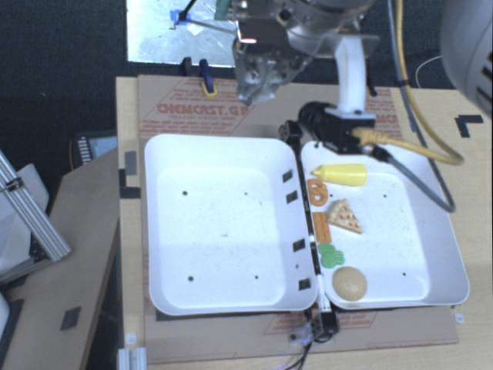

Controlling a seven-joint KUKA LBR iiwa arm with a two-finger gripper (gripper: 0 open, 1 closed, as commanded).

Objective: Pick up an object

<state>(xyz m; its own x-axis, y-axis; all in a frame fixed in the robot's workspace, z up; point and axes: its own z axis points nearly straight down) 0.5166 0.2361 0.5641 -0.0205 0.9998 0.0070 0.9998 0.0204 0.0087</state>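
Camera view: right bin [431,237] holds yellow bottle [340,175], pizza slice [346,217].

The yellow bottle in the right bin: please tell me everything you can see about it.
The yellow bottle looks like smooth plastic, perhaps a toy mustard bottle. It lies on its side near the back of the right bin, its long axis running left to right, with the narrower cap end toward the left. It is the rearmost of the items there. A brown pretzel-like piece lies just in front of its cap end; whether they touch is unclear.

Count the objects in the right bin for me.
5, along its left side: yellow bottle, pretzel, pizza slice, green piece, tan bun. None seem hidden.
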